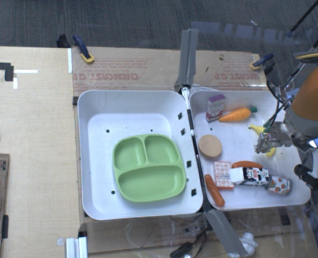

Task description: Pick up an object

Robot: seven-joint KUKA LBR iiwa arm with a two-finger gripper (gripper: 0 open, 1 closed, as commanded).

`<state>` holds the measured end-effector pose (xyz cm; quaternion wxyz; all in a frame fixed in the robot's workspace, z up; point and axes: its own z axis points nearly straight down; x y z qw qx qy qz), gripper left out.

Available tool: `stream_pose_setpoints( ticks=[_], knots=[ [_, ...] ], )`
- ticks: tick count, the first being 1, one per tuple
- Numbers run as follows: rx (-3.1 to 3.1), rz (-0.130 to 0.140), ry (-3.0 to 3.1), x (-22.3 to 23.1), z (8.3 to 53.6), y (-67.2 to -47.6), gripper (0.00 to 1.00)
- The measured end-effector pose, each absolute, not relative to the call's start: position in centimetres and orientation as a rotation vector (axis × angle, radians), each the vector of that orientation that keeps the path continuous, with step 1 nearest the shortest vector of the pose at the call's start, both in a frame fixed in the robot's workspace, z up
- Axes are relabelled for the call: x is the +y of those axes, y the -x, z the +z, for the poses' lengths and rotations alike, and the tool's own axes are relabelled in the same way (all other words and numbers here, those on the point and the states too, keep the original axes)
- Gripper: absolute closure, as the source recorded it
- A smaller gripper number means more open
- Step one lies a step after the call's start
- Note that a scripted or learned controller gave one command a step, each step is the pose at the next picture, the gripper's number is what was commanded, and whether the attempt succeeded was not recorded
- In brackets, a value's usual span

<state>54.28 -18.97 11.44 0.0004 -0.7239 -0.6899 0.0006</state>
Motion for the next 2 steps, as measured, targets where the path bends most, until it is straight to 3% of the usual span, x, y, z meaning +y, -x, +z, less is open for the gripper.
stream_pose_setpoints(
  ticks=[1, 2],
  knots=[
    [-2.114, 0.003, 2.322, -14.12, 9.10, -56.58, 1.00],
    [-2.114, 0.003, 2.323, -14.14, 9.11, -56.59, 0.00]
  ],
)
